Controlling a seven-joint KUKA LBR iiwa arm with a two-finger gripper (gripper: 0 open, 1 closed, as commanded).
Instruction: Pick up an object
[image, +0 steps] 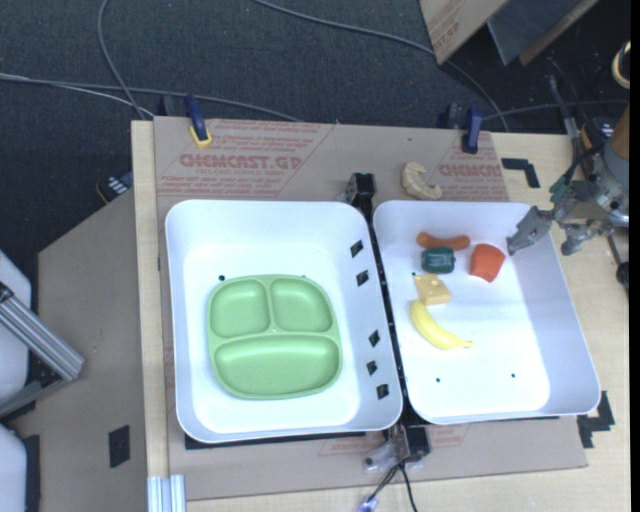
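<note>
Right edge of frame, upper half: gripper (545, 228) sits at the upper right rim of the right bin (560, 330). One grey finger (526, 232) pokes in over the rim toward the bin's contents; can't tell from here whether the jaws are wide or narrow, and nothing visible between them.

Right bin, upper left part, holds the objects in a loose cluster:
- red-orange sausage (443, 241), lying flat, topmost
- dark teal block (438, 261) just below it, close to touching
- orange-red cup-shaped piece (487, 262) to the right of those, nearest the finger but apart from it
- pale yellow cheese-like wedge (433, 289) below the teal block
- banana (436, 326) below the wedge, lying diagonally, lower end pointing toward the bin's middle

Lower and right parts of that bin are bare white.

Left bin (190, 300), centre left of frame: green divided plate (274, 335) with three compartments, two small on top and one wide below, sitting flat in the middle.

On the surface (300, 160) above the bins, near the top of the seam between them: a tan curved piece (421, 180), outside both bins. Blue clamps (199, 123) grip the board's top edge.
</note>
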